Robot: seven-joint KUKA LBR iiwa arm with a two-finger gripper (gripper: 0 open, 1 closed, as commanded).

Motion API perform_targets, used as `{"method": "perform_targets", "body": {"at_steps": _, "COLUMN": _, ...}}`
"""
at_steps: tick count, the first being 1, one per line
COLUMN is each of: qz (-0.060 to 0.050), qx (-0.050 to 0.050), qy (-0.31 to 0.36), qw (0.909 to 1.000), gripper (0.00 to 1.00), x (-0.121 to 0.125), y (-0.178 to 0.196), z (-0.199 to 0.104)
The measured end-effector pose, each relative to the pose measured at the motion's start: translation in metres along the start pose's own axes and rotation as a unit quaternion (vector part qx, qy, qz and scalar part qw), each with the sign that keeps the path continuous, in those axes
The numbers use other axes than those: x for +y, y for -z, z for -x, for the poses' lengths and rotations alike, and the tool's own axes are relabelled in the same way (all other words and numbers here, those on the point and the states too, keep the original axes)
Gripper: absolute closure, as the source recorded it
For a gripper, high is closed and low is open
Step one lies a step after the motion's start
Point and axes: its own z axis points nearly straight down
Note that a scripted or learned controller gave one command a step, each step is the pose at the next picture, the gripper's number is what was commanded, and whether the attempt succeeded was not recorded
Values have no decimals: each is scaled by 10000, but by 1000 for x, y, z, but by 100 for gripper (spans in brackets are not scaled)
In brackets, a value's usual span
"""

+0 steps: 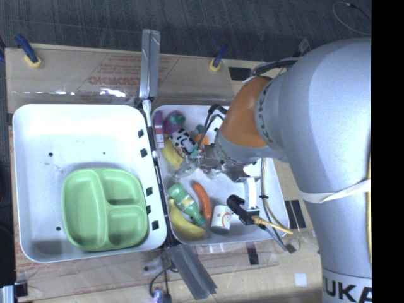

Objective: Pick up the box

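Camera view, two white bins [25, 169], one green tray [104, 208], two bananas [183, 227].

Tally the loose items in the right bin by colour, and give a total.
Yellow: 2, banana and another yellow piece
Green: 1, bottle
Orange: 1, carrot
Purple: 1, item
Black-and-white: 1, toy
White: 1, cup
Total: 7 told apart; the arm hides more.

Bench over dark carpet

A brown cardboard-covered bench top [76, 68] with faint red print lies on dark grey ribbed floor [189, 5]. Blue clamps [28, 50] grip its far edge; a grey divider bar [149, 62] stands upright.
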Motion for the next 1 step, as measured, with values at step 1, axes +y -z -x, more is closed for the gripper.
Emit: {"method": "perform_targets", "body": {"at_steps": 1, "qz": 13, "qx": -2, "qy": 135, "qw": 9999, "gripper": 0, "x": -21, "y": 170, "z": 10}}
